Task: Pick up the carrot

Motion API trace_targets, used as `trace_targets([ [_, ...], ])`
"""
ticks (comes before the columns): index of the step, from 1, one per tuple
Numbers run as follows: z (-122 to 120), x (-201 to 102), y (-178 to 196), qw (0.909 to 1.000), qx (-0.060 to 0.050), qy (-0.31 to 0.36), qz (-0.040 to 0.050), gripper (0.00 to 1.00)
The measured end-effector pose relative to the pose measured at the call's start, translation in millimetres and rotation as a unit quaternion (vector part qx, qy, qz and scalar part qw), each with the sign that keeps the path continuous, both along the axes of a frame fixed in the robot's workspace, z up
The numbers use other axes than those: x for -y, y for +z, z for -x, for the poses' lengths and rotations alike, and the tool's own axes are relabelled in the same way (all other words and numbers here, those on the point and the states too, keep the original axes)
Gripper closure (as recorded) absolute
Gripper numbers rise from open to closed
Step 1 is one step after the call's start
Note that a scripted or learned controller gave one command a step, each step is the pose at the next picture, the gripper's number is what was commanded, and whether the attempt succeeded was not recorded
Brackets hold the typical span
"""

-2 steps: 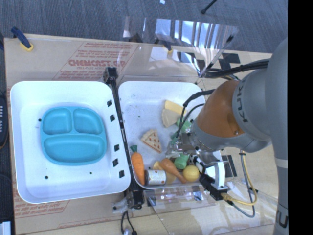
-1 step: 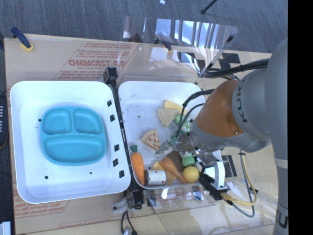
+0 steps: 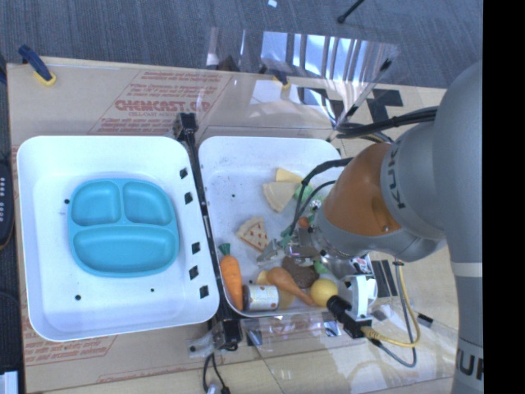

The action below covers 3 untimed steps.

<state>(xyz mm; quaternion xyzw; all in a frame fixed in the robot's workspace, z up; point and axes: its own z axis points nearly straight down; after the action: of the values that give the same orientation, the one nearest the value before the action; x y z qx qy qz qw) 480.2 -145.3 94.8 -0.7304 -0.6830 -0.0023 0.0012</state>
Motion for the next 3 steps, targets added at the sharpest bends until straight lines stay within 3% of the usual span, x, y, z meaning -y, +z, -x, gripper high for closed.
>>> trace_targets([
  [1, 1.6, -16.0, -0.3, 0.9935, 0.000, 0.114, 0.0034, 0.00],
  [2, 0.4, -15.9, 10.0, 0.9930, -0.001, 0.118, 0.0038, 1.00],
  [3, 2.5, -30.7, 13.8, 0.9999, -0.003, 0.013, 0.0020, 1.00],
])
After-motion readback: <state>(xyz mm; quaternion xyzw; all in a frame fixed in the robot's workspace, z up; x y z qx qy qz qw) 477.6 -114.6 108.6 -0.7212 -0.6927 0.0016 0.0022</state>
